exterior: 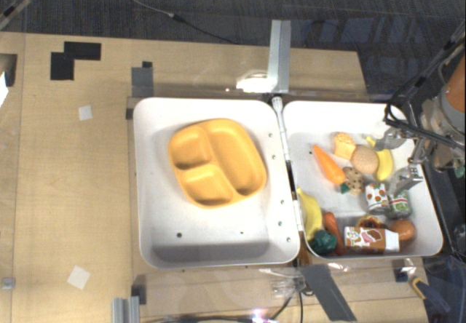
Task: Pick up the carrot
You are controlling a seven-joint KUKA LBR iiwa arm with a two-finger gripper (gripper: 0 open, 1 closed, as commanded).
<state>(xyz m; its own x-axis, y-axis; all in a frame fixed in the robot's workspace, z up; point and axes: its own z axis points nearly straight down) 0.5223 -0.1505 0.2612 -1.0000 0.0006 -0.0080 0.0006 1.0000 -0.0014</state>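
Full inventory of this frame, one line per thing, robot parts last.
bins: 2, white, side by side on the bench
tray: 1, yellow, three compartments, in the left bin
carrot: 1, orange, right bin, left of middle
bread roll: 1, tan, right bin, right of the carrot
cheese wedge: 1, pale yellow, right bin, far side
bananas: 2, yellow, one at the left wall, one beside the roll
can: 1, white and red, right bin, middle
bottle: 1, brown and red label, lying along the near wall
gripper: 1, grey metal, over the right bin's right side
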